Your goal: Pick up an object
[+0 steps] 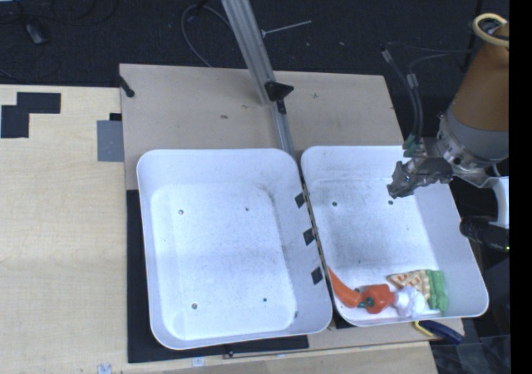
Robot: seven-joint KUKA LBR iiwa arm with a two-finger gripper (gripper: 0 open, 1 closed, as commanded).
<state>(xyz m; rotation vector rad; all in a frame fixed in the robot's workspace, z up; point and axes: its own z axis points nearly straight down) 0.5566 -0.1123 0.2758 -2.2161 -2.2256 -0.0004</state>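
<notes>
While the grey arm [486, 106] with its orange band reaches in from the right edge of the frame, its dark gripper [402, 184] hangs over the upper right part of the right-hand white bin [366, 214], right of centre in the picture. How the jaws stand cannot be told from this slanted overhead view; they appear as one dark mass, and nothing can be seen between them.

A small heap of objects lies in the lower part of that bin, toward the lower right of the frame, well apart from the gripper. An orange-red, pepper-like piece [359, 294] stretches from near the bin's left wall toward the middle of the heap. Just right of it sit a pale waffle-patterned wedge [411, 281], something white [409, 303] and a green item [437, 289], all touching or nearly touching; which lies on top is hard to tell.

Left of centre, the left-hand bin [220, 248] shows only its speckled white floor. Black clips [309, 236] sit along the seam where the two bins meet. Both bins rest on a tan desk [199, 106], with a silver aluminium rail [249, 36] slanting down from the upper middle of the frame toward the seam. Dark cables [199, 23] trail across the black floor along the top.
</notes>
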